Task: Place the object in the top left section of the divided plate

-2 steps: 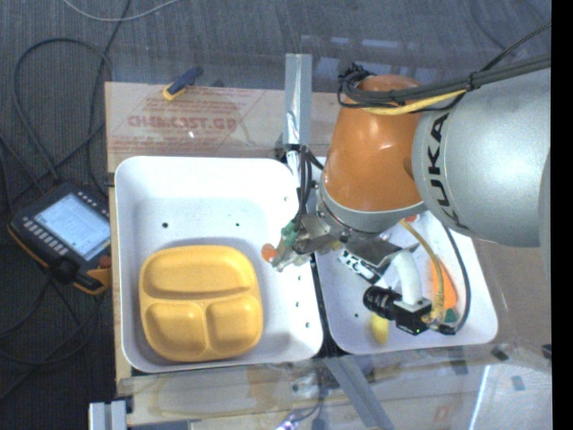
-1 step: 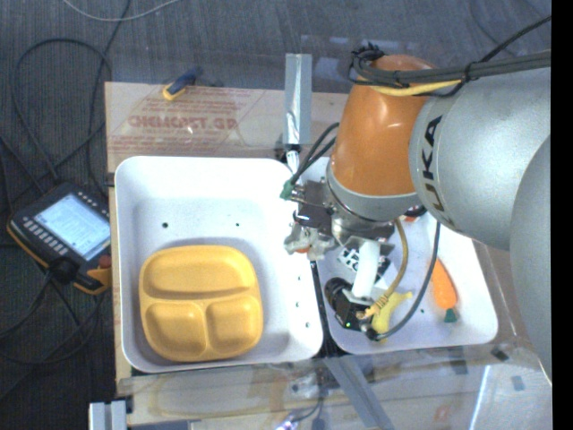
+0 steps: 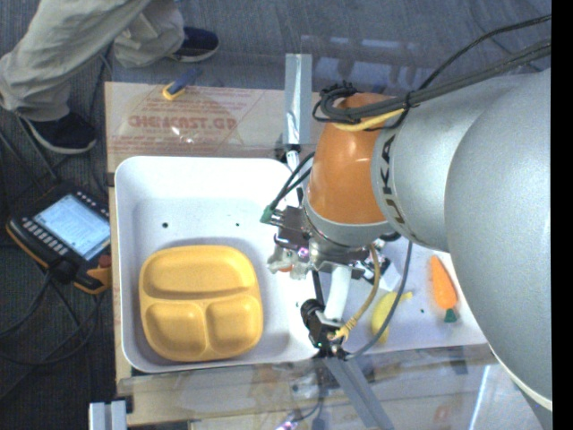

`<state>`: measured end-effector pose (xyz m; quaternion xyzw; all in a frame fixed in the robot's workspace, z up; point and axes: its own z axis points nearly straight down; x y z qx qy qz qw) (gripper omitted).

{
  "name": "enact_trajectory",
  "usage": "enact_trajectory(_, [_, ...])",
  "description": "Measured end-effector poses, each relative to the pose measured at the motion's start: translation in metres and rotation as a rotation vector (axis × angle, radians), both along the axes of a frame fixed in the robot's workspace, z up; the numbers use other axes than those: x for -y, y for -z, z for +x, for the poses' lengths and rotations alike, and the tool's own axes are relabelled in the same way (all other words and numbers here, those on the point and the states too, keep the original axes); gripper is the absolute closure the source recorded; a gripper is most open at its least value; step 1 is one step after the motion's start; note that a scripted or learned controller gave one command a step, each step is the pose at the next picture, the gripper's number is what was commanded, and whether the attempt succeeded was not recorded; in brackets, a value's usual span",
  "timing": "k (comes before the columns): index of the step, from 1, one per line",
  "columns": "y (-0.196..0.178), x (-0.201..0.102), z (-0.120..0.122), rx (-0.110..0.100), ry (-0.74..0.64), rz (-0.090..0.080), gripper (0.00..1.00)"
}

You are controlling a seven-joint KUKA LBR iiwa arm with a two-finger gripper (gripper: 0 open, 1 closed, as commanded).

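Plate: I see the yellow divided plate (image 3: 201, 303) in the left bin (image 3: 134, 195).
Right bin: a carrot (image 3: 442, 285) and a banana (image 3: 385, 313).

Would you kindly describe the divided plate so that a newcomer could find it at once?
Look at the left white bin of the two on the bench. In its lower part lies the divided plate, a yellow rounded tray. One wide section runs across its top, two smaller ones sit below, and nothing else in that bin shares its colour.
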<state>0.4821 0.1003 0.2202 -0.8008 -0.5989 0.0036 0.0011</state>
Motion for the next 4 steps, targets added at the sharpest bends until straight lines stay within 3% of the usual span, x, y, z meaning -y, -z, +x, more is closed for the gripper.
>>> enact_trajectory(1, [-0.008, -0.051, 0.000, 0.000, -0.039, 0.000, 1.00])
enact_trajectory(2, [0.017, 0.010, 0.000, 0.000, -0.037, -0.001, 1.00])
enact_trajectory(3, [0.006, -0.042, 0.000, 0.001, -0.041, 0.000, 1.00])
enact_trajectory(4, [-0.005, -0.031, 0.000, 0.001, -0.038, 0.000, 1.00])
